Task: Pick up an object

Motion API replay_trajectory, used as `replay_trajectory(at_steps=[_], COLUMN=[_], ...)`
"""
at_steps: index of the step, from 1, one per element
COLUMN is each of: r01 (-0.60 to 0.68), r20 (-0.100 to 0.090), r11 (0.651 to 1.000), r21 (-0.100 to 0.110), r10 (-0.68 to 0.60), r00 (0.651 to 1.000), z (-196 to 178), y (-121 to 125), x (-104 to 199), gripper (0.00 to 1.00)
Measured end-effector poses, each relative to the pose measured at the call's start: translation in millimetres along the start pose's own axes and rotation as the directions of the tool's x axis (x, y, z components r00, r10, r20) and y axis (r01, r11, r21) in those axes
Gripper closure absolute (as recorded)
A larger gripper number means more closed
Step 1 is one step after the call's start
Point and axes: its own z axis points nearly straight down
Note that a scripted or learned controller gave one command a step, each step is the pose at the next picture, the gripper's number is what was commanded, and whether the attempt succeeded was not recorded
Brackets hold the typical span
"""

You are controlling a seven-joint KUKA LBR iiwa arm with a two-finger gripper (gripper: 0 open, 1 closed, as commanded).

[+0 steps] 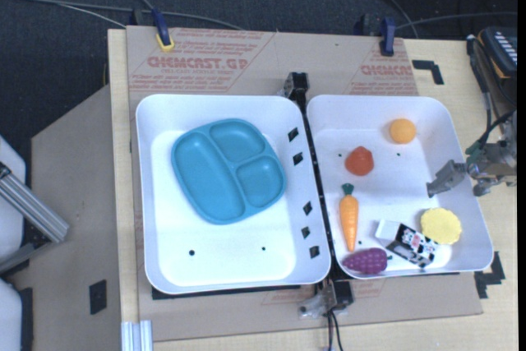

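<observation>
The grey two-finger gripper [450, 177] hung at the right white plastic bin's [374, 104] edge, apparently approaching. Whether it was parted or closed, I could not tell; the round yellow toy [441, 225] lay nearest

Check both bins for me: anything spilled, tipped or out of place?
Nothing spilled or damaged. The blue divided plate sits askew in the left bin. In the right bin, the purple grapes and the black-and-white item crowd the near rim. The gripper hovers beside the yellow piece.
</observation>
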Motion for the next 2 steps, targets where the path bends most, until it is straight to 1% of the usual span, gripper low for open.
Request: replay_trajectory(at_steps=[1, 2], r01=[0.003, 0.002], r20=[0.002, -0.001], r11=[1.000, 1.000], r21=[-0.008, -0.002], r10=[-0.003, -0.002], r00=[1.000, 1.000], z=[-4, 61], y=[2, 2], x=[0, 1], gripper=[0.00, 0.00])
